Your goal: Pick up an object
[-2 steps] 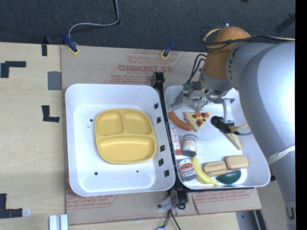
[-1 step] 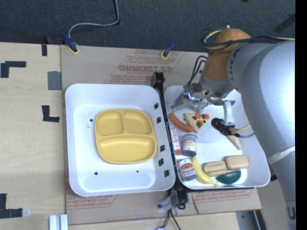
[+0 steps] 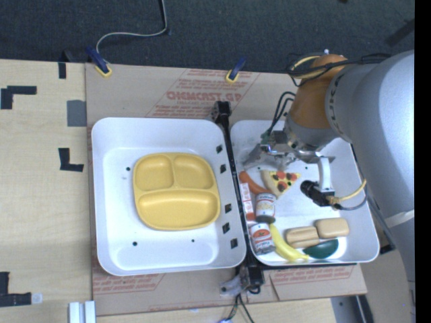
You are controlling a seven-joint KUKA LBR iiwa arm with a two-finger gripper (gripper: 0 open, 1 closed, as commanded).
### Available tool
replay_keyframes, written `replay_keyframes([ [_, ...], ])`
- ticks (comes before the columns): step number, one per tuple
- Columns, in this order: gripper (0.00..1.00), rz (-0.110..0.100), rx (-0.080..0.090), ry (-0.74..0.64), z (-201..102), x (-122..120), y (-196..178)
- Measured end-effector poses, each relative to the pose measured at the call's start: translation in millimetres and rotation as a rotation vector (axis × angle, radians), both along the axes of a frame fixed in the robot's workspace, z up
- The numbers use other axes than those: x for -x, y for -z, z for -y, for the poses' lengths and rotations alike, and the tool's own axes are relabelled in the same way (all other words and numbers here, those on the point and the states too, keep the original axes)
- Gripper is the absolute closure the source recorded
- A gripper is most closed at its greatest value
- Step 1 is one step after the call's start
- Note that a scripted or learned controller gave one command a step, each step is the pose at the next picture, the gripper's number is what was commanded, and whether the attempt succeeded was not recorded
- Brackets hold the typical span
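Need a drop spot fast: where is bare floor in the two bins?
Left bin: bare strips all around the yellow tray, widest along the near edge. Right bin: crowded; bottles, banana and bread fill the near half, arm over the far half.

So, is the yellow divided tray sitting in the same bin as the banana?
No, the yellow divided tray lies in the left bin, while the banana lies in the right bin.

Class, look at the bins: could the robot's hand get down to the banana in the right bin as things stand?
Probably yes. The banana lies uncovered at the right bin's near edge, though a bottle and a tan block crowd it. The hand is above the same bin.
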State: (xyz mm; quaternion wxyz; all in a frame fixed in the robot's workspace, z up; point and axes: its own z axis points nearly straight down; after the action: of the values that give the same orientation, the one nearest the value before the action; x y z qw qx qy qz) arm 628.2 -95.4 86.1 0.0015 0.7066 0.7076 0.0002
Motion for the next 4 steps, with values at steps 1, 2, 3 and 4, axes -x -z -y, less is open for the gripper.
replay_keyframes([
  [1, 0.00, 0.002, 0.000, 0.000, 0, 1, 0],
  [2, 0.00, 0.000, -0.001, 0.000, 0, -41, 1],
  [3, 0.00, -0.005, -0.001, 0.001, 1, 17, -2],
  [4, 0.00, 0.000, -0.001, 0.000, -1, -41, 1],
])
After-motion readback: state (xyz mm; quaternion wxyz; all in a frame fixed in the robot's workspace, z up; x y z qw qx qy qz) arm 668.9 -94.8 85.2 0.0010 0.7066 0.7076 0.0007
